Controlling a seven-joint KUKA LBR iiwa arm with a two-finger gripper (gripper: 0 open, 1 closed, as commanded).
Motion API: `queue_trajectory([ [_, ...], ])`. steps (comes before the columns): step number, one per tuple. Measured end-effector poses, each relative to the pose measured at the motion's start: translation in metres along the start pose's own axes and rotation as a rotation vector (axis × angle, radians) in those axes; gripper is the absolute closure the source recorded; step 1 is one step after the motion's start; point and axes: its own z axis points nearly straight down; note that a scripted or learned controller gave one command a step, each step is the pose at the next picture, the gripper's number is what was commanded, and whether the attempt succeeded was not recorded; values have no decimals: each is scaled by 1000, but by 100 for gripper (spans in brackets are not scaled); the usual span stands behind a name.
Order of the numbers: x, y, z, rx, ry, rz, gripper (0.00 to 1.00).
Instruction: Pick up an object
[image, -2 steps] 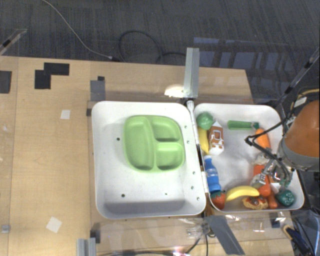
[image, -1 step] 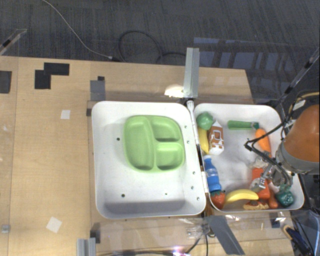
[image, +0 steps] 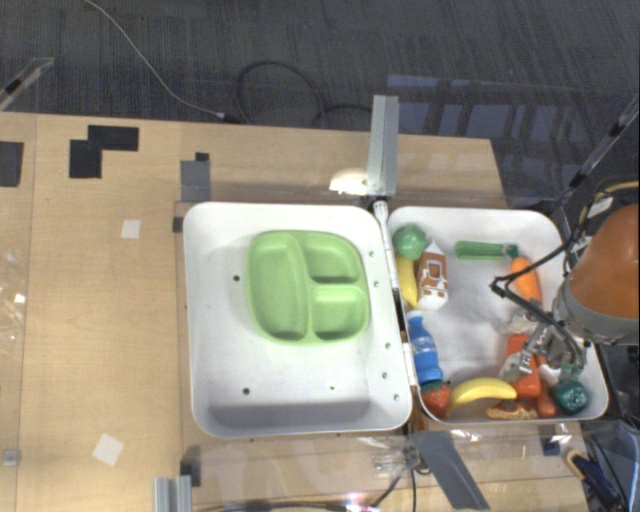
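Gripper (image: 545, 352) is hanging low over the near right part of the right bin (image: 470, 215), reaching in from the right under the arm's orange band (image: 605, 270); whether it is spread or pressed together I cannot tell, because the metal at the wrist is blurring into the clutter below it. Nothing is showing as held. Step in hand, as I judge it: approach and descent onto a target, with no lift begun. Candidate objects are all lying in the right bin. A banana (image: 483, 391) is resting along the near wall, a red piece (image: 436, 400) is sitting at the near left corner touching it, and a blue bottle (image: 424, 350) is lying along the left wall. Far of those, a white carton (image: 432, 279), a yellow item (image: 406, 283) just beside it and a green ball (image: 409, 241) are crowding the far left corner. A green stick (image: 486, 250) is lying near the far wall, and an orange carrot (image: 523, 280) is sitting right of it. A dark green round object (image: 572, 397) and small red-orange pieces (image: 524, 380) are packing the corner directly beneath the tool. The left bin (image: 215, 330) is bearing a green divided tray (image: 307, 286), well apart from the tool. Next move is calling for a single item isolated in that crowded corner, then a straight lift; a neighbour could be nudged or dragged along.
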Motion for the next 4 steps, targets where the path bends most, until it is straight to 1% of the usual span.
queue_trajectory([
  [1, -6, 2, -14, -1, -20, -6, 100],
  [2, -28, 44, -166, -1, -7, -67, 100],
  [3, -46, 7, -218, 2, 3, -242, 100],
  [4, -148, 87, -182, -2, 10, -143, 100],
])
